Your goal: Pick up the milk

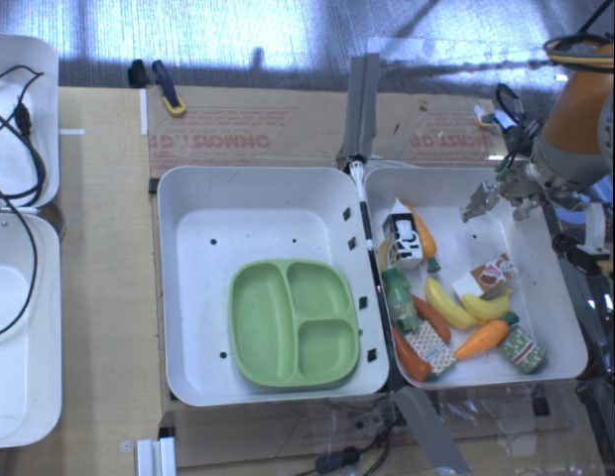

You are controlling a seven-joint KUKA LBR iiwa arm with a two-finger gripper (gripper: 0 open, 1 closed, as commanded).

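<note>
Gripper (498, 199) apparently empty above milk (403, 240), carrot (424, 236) alongside

Two white bins (179, 296) are recorded. A pale green divided plate (293, 322) is held in the left one. In the right: black-and-white milk carton (403, 240), yellow bananas (466, 307), orange carrot (481, 338), green bottle (399, 300), checked packet (430, 346). The arm (580, 117) is banded orange.
</note>
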